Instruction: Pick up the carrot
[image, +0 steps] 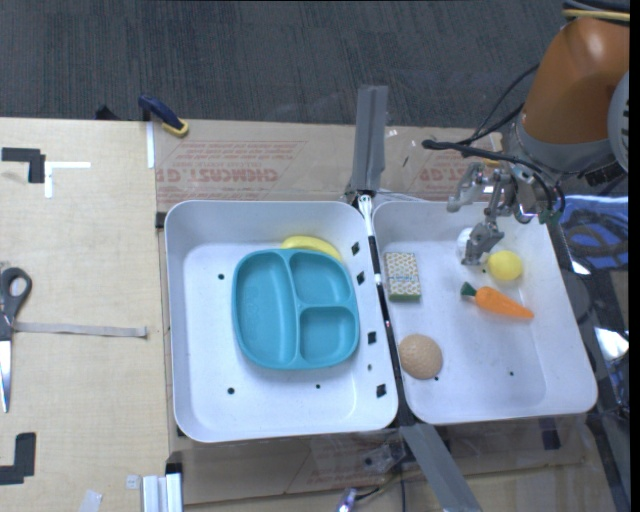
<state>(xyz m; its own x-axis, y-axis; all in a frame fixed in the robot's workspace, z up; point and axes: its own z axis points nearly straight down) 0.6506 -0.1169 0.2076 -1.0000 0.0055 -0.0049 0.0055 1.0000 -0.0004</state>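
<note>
My tool (481, 243) hangs over the right bin (545, 385), at about 11 o'clock from the carrot (503, 304); whether it is released or clenched I cannot tell. The carrot lies flat near the bin's middle right, green tip toward 9 o'clock.

The risk I judge greatest is the lemon (506, 265), just beside the carrot at 12 o'clock: coming down there, I could nudge or take it instead. The carrot looks smooth, tapered and glossy, so it may roll or squirt out along its cone.

The sponge (402, 275) is a speckled block, the ball (421, 356) rough and tan, the tray (295, 308) smooth teal plastic.
</note>
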